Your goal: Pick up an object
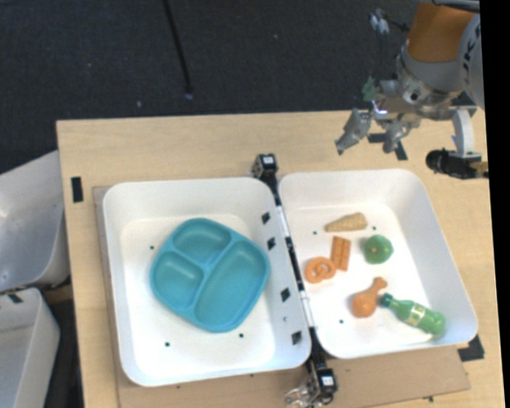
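The right bin [416, 189] holds several toy foods: a tan wedge [346, 223], an orange ring [318, 270], an orange block [341, 253], a green round piece [377, 249], an orange drumstick [367, 300] and a green bottle [414, 313]. My gripper [373, 135] hangs above the bench just beyond the right bin's far edge, well clear of all the items. Its fingers stand apart with nothing between them.
The left bin [127, 217] carries a blue sectioned plate [209, 273]. A black clip [265, 165] sits where the two bins meet at the back. A white container [15, 224] stands off the bench to the left.
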Controlling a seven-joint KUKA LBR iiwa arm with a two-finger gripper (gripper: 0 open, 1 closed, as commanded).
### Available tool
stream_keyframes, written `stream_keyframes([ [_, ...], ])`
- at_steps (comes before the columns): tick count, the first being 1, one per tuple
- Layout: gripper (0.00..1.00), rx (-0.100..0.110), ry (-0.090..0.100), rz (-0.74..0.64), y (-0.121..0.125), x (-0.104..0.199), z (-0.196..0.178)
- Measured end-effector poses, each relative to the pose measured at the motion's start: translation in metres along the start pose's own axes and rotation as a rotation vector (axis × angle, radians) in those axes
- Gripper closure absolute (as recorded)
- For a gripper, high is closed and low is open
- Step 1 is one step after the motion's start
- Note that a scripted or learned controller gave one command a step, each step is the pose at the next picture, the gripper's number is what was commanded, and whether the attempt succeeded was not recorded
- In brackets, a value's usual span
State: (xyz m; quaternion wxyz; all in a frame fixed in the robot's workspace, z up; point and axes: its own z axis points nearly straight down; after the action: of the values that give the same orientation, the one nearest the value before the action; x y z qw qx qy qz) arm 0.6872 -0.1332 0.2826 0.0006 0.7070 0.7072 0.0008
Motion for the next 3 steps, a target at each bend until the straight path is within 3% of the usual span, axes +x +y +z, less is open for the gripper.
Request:
stream_keyframes([
  [3,0.0,0.006,-0.002,-0.002,-0.008,-0.004,0.177],
])
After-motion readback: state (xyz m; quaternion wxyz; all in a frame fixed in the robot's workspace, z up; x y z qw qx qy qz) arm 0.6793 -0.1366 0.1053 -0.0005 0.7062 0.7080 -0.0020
